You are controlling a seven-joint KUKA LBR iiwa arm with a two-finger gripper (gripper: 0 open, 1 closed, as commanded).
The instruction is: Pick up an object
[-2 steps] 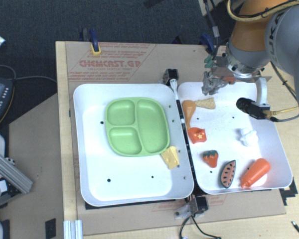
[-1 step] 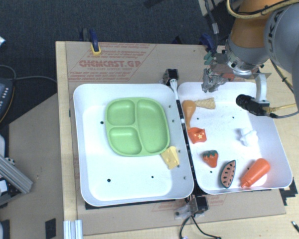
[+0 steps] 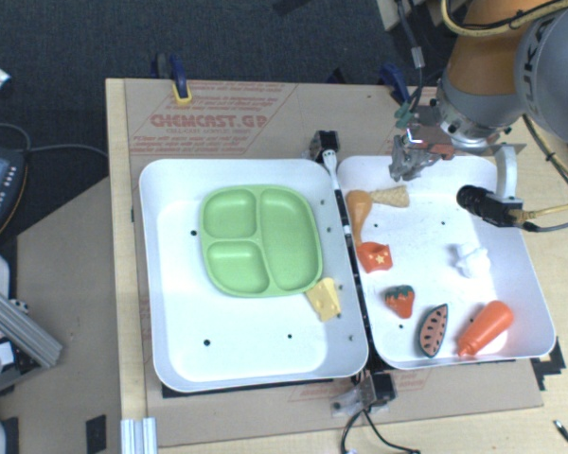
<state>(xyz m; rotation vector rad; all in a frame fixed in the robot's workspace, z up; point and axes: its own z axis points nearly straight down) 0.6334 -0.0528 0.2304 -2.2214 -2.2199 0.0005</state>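
Nearest the camera in the right shallow white bin [image 3: 540, 322] there's an orange plastic toy carrot [image 3: 485, 328] lying tilted by the front right corner, and just left of it a toy watermelon slice [image 3: 434, 330], red with a dark rind. A bit further back sits a small red toy strawberry with a green top [image 3: 400, 300], then a red-orange toy pepper piece [image 3: 374, 255] close to the bin's left wall, and off to the right a small white plastic piece [image 3: 470, 260].

Over in the left shallow white bin [image 3: 170, 282], a pale yellow toy cheese wedge [image 3: 326, 300] rests right against the front right corner of a light green divided plastic plate [image 3: 261, 240].

Further back in the right bin, an orange toy cone-shaped piece [image 3: 359, 211] and a tan toy tortilla-chip triangle [image 3: 392, 196] lie side by side, about touching. The gripper [image 3: 407, 166] hangs right above the chip at the far edge of the bin, nothing between its fingers that I can see. Whether it's spread or closed, can't tell from this angle. The grey arm with the orange band [image 3: 497, 26] comes in from the top right.
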